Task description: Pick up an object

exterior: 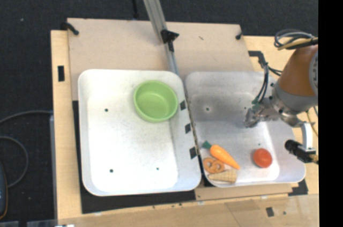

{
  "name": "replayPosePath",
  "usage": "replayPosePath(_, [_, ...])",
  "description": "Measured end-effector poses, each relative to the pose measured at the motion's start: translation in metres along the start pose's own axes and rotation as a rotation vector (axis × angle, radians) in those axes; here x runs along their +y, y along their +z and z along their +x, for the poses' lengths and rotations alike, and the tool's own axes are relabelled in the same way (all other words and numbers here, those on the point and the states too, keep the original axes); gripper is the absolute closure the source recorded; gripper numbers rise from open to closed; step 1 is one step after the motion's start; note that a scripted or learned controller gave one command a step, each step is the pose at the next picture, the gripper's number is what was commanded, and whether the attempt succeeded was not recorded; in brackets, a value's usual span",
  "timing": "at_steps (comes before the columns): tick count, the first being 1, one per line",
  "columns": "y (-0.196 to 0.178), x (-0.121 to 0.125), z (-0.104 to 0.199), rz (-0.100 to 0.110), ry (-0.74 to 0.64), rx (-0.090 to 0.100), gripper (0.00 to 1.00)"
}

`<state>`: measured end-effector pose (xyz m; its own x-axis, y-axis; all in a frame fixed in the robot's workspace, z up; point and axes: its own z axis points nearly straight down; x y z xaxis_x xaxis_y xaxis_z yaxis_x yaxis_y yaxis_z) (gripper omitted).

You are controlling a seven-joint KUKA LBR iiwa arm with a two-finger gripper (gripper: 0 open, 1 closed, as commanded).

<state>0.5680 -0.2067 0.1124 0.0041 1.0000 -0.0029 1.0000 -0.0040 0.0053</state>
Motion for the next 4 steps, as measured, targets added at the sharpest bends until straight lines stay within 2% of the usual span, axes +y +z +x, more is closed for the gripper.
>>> replayPosePath(2, [-0.118,-0.009,-0.013,0.002,-0.001,0.001,1.00])
replayPosePath(3, [-0.112,-0.010,-0.015,0.006,0.002,0.000,1.00])
replayPosePath(4, [-0.115,-0.005,0.046,0.004,-0.011,0.003,1.00])
